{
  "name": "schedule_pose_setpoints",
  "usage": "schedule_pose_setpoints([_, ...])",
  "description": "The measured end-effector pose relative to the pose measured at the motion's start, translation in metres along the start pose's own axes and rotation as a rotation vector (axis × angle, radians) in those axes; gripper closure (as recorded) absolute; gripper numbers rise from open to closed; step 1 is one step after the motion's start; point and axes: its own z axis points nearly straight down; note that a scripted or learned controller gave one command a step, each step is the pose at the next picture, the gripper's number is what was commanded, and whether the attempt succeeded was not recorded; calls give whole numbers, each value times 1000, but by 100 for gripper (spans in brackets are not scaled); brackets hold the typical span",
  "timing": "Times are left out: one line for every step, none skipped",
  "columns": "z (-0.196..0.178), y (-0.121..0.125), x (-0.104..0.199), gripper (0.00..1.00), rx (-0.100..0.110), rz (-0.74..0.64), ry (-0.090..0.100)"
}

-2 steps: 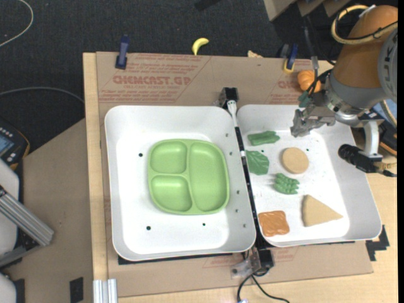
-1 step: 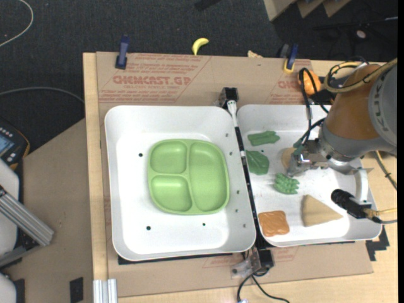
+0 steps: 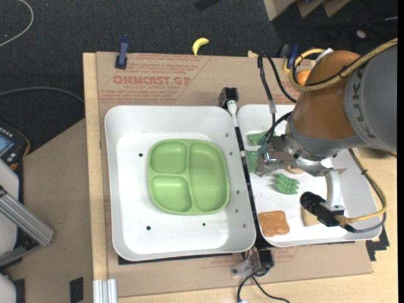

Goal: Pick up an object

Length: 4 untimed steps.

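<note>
From the overhead camera, the pincer [image 3: 268,158] sits low in the right bin [image 3: 360,223], but I can't tell its state. Best bet: come straight down on the green leafy toy [image 3: 286,184] just beside it. It's bumpy, small, lying flat near an orange-brown piece [image 3: 273,223].

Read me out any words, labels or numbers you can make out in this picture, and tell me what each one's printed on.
"CHEMCAST GP", in red, on the brown board under the bins; the last letters are uncertain.
Small red print above and below that word on the same board: too blurred to read.
"KU", part of a larger word running down the grey arm; the rest is cut off.
</note>
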Motion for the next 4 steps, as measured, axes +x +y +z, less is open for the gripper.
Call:
schedule_pose_setpoints([-141, -29, 0, 100, -12, 10, -5])
schedule_pose_setpoints([-84, -17, 18, 100, 12, 11, -5])
schedule_pose_setpoints([-163, -36, 58, 100, -4, 6, -3])
schedule_pose_setpoints([-61, -39, 19, 100, 17, 18, -8])
